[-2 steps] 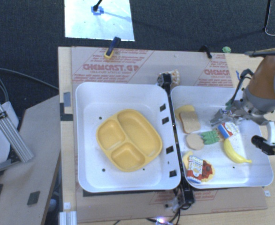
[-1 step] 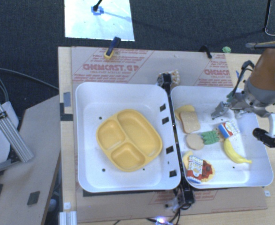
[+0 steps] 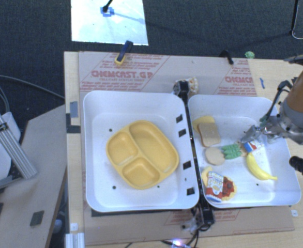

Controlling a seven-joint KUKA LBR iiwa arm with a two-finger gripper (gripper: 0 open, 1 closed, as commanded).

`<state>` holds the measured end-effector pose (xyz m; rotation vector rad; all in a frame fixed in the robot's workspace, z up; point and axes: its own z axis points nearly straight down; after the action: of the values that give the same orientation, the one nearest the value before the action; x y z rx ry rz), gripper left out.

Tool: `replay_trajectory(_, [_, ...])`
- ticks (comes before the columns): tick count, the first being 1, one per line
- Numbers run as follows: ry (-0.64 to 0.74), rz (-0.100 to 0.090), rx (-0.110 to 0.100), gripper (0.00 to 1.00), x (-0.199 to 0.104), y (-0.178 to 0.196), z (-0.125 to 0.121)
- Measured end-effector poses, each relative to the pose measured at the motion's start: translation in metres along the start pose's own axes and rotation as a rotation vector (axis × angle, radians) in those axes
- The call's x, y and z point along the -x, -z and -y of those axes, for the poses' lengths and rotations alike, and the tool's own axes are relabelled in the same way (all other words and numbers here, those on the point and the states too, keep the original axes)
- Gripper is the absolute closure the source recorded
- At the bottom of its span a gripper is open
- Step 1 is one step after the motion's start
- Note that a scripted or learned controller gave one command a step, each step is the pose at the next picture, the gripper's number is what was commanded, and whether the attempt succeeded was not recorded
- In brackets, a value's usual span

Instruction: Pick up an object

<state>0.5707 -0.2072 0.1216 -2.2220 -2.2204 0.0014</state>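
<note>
The right bin holds several toy foods: a slice of bread with a yellow piece behind it, a round tan cookie, a green ridged piece, a small red, white and blue item, a banana and a pizza-like piece near the front. My gripper reaches in from the right and hangs low over the bin, just above the red, white and blue item. I see nothing between its fingers.
The left bin contains a yellow three-compartment tray. A black divider with clips runs between the bins. A yellow-and-blue tool lies on the board behind them. A metal frame stands at the left.
</note>
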Motion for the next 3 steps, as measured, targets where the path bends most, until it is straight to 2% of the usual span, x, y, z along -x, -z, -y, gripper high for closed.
replay_trajectory(2, [0.005, 0.001, 0.004, 0.0, -0.001, -0.028, -0.024])
replay_trajectory(3, [0.001, 0.0, 0.001, 0.0, -0.001, 0.0, 0.014])
